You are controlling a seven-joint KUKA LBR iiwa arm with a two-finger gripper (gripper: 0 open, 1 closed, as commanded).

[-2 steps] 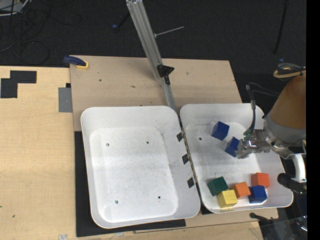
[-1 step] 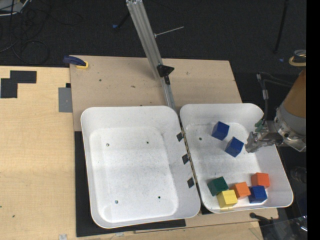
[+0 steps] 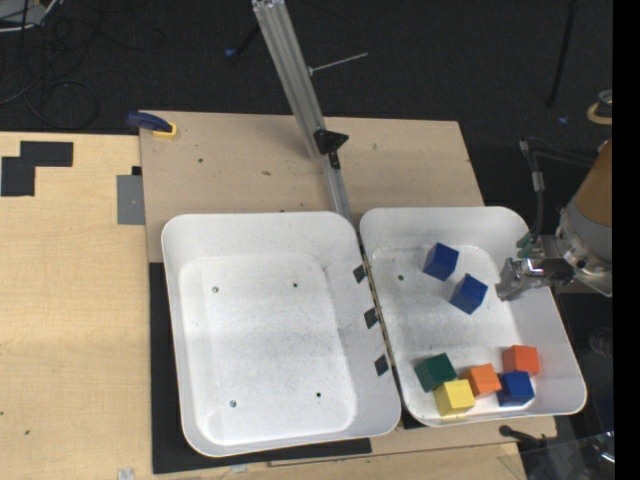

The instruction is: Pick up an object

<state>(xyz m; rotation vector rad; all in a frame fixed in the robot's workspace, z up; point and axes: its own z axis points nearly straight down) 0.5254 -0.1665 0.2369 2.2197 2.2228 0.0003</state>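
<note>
Nearest the camera, along the front wall of the right bin [image 3: 560, 388], sit 5 cubes in a cluster: a green cube [image 3: 434, 370], a yellow cube [image 3: 455, 396] touching it, an orange cube [image 3: 484, 378], a blue cube [image 3: 516, 387] and a red-orange cube [image 3: 521, 359] just behind that.

My gripper [image 3: 510, 280] hangs over the right rim of this bin, further back than the cluster, and I cannot tell how it is set. Nothing shows in it.

The closest thing to me is a dark blue cube [image 3: 468, 293], lying just to the left of my gripper and slightly toward the front. A second blue cube [image 3: 440, 261] sits a little beyond it, up and left, the 2 apart from each other. Being cubes, they have no long axis to match. I judge the coming move is a short reach left onto the nearer 1. The left bin [image 3: 190, 243] lies well apart.
</note>
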